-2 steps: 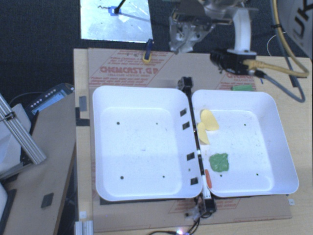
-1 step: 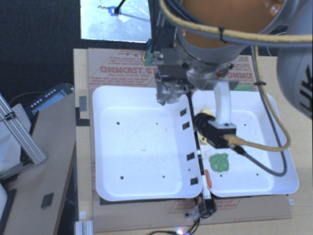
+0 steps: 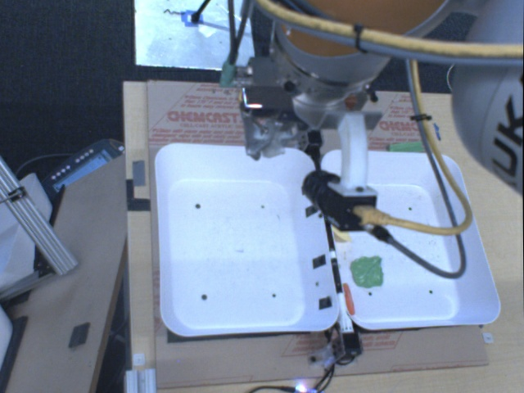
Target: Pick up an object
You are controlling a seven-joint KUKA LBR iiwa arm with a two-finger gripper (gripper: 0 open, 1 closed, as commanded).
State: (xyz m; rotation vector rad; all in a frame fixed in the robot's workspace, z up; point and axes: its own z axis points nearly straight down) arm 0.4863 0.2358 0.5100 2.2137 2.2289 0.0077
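Approaching is the step in hand, by judgement: no object is lifted, and the gripper [image 3: 266,140] hangs outside the right bin [image 3: 479,297], past its far-left corner, above the far rim of the left bin [image 3: 176,219]. Nothing is visible in its grasp. How far it is open cannot be told; the tool end is a small, blurred metallic mass under the wrist.

Candidate objects, all placed relative to the right bin:
1. A green lump [image 3: 367,271] lies on the bin floor, in the near half and left of centre. It is the largest and clearest target, with bare floor on every side.
2. A small orange piece [image 3: 349,300] lies at the bin's near-left wall, just nearer than the green lump.
3. A green strip [image 3: 407,146] shows at the bin's far rim; whether it lies inside or outside the rim cannot be told.

The next move calls for travel into the right bin towards its near half, alignment above the green lump, then a straight descent. The orange piece sits tight against the wall and would likely be the harder grasp.

The arm [image 3: 483,97] covers the right bin's far-right corner and is cut off at the frame top. Robot hardware overhangs the bin's far-left floor, so anything beneath it is hidden.
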